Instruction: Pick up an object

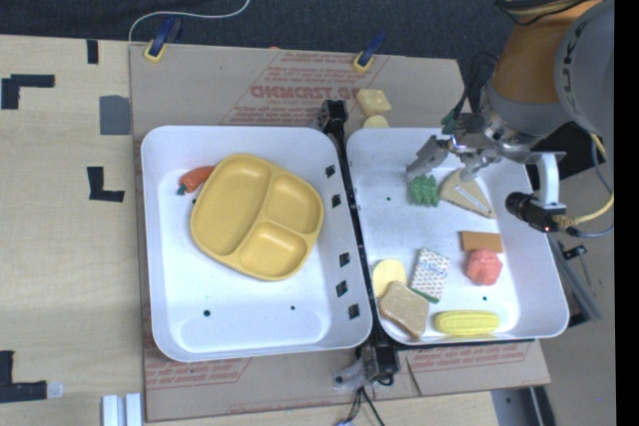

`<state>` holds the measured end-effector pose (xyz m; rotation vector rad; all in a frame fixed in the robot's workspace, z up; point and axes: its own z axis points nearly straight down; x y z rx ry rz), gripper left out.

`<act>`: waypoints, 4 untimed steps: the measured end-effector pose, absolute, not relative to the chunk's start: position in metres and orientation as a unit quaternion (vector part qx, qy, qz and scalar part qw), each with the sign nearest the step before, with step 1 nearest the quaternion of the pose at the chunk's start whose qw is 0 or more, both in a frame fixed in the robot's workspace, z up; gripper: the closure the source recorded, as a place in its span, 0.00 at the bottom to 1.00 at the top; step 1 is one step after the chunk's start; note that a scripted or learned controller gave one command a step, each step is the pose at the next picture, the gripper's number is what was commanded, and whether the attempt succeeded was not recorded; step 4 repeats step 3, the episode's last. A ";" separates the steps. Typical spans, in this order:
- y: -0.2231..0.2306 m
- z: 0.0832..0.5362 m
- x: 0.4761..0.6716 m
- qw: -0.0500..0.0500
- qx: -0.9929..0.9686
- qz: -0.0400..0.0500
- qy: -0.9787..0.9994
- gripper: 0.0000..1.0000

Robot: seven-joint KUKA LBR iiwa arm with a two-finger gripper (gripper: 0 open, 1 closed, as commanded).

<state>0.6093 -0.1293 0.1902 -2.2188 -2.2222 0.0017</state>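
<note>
My gripper (451, 160) hangs over the far part of the right bin (389, 214), its fingers spread open. Just below its left finger lies a green toy broccoli (425, 191); a pale cheese wedge (467, 194) lies under its right finger. Nothing sits between the fingers. Nearer the front of that bin lie an orange-brown slab (480, 241), a pink lump (483, 266), a patterned cracker (430, 273), a yellow round (388, 273), a bread slice (403, 309) and a corn cob (465, 322).
The left bin (170, 314) holds a yellow divided plate (257, 215) with an orange carrot (195, 178) beside its far left edge. Two small yellow pieces (373, 101) lie on the cardboard behind the bins. A black divider (344, 214) runs between the bins.
</note>
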 end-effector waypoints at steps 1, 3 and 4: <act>-0.140 0.079 0.652 -0.002 -0.706 0.000 -0.708 0.00; -0.039 0.190 0.644 -0.001 -0.703 -0.003 -0.711 1.00; -0.039 0.190 0.644 -0.001 -0.703 -0.003 -0.711 1.00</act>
